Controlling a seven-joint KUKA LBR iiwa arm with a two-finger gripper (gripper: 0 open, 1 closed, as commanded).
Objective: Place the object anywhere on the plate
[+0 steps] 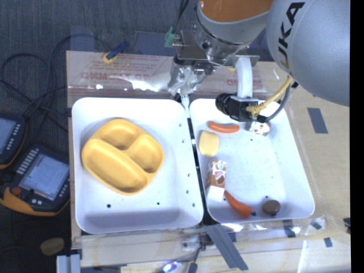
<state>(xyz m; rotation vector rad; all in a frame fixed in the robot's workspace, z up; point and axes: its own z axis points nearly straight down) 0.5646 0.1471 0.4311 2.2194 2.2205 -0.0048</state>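
Observation:
A yellow plate with three compartments lies in the left bin. The right bin holds several food items: an orange sausage, a yellow block, a brown and white pastry, a second orange sausage, a dark brown round piece and a small white and red piece. My gripper hangs over the far end of the divide between the two bins, up and to the left of the yellow block. I see nothing held in it.
The arm's grey body and orange band cover the upper right. A black cable fitting with a yellow cable sits over the right bin's far edge. Handheld controllers lie left of the bench.

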